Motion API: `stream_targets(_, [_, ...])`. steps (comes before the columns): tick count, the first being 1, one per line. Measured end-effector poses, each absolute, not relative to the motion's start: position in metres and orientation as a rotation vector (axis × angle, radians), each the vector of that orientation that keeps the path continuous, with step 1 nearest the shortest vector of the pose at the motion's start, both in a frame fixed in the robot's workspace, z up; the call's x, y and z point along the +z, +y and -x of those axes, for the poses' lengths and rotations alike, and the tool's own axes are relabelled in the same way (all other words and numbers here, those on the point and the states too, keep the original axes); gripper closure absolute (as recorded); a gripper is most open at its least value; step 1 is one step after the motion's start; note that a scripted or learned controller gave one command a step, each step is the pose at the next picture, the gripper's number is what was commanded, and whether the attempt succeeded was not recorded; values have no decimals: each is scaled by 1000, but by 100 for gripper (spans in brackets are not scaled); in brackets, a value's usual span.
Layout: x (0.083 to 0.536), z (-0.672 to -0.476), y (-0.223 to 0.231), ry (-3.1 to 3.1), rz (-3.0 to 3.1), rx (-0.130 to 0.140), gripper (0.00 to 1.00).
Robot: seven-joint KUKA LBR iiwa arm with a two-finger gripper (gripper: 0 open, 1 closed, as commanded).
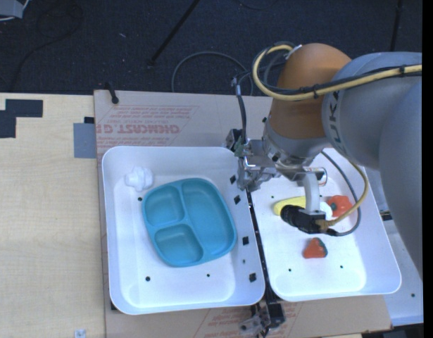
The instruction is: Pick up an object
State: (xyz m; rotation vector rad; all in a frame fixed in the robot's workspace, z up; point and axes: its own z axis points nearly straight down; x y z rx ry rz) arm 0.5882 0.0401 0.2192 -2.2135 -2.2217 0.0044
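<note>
Red toy (315, 248) mid right bin (371, 282), room around; tool (250, 175) at divider (253, 225), state unclear.

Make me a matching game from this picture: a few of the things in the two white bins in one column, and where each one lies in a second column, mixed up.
Things:
1. blue plate
2. white lump
3. yellow thing
4. small red thing

Places:
A. right bin, nearer the front edge
B. left bin, far left corner
C. right bin, farther back
D. left bin, middle

Pairs: 1-D, 2-B, 3-C, 4-A
</note>
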Motion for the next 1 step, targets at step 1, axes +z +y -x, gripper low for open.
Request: stream_targets(1, [234, -575, 91, -2225, 2216, 1, 100])
